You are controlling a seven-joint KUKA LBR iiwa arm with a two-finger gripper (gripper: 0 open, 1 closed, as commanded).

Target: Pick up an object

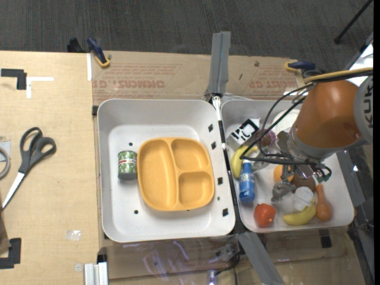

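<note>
**Even overhead light, mostly sharp**

The bench (47, 218) is lit brightly and evenly from above. Only soft, short shadows are cast beside the yellow tray (176, 174) and green can (127, 164). Mild glare is seen on the white bin rim (107, 177) and orange arm band (329, 114). Slight blur is noted at the bottom edge.

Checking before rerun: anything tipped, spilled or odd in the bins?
Only the can in the left bin: it lies on its side beside the yellow tray. No spill or damage that I can see.
</note>
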